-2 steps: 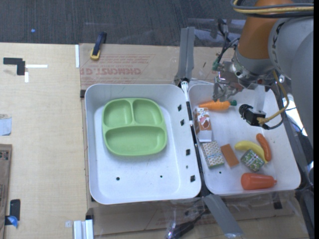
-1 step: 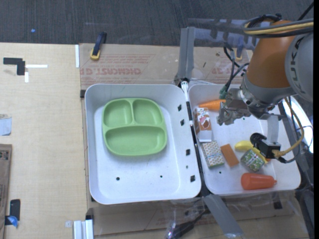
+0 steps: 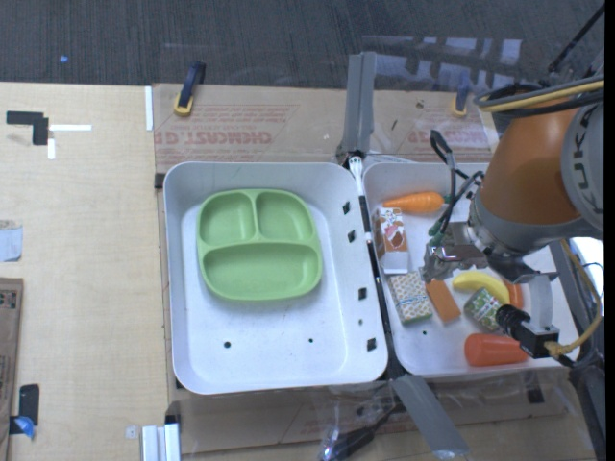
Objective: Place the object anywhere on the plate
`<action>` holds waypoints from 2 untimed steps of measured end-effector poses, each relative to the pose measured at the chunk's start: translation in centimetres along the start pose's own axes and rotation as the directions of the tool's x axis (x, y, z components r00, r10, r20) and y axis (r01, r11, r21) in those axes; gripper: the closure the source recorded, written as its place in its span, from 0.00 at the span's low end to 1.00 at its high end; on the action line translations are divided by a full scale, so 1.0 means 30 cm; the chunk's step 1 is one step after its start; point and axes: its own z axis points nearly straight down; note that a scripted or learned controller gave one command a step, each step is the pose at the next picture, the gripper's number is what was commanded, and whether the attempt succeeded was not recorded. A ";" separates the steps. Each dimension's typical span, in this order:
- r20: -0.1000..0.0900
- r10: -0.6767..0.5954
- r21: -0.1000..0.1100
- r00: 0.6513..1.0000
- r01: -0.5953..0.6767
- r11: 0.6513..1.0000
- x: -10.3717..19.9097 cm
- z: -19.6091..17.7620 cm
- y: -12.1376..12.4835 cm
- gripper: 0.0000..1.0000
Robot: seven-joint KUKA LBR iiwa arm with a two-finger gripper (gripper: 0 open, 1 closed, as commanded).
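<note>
A green divided plate (image 3: 258, 244) lies in the left bin (image 3: 269, 363). The right bin (image 3: 432, 358) holds several items: an orange carrot (image 3: 415, 201), a red-and-white packet (image 3: 389, 234), a checkered packet (image 3: 411, 298), an orange block (image 3: 443, 301), a yellow banana (image 3: 479, 281), a green item (image 3: 483, 308) and a red-orange piece (image 3: 494, 350). My gripper (image 3: 444, 257) hangs low over the right bin, just above the orange block and to the right of the red-and-white packet. The wrist hides its tip.
The arm's orange band (image 3: 533, 166) and grey wrist cover the right bin's far right part. A metal divider (image 3: 360, 113) stands between the bins at the back. Cardboard and a wooden bench surround the bins.
</note>
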 end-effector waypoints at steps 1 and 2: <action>0.002 -0.275 -0.003 0.961 0.275 0.961 0.181 -0.072 0.173 1.00; 0.001 -0.611 -0.002 0.792 0.611 0.792 0.151 -0.013 -0.079 1.00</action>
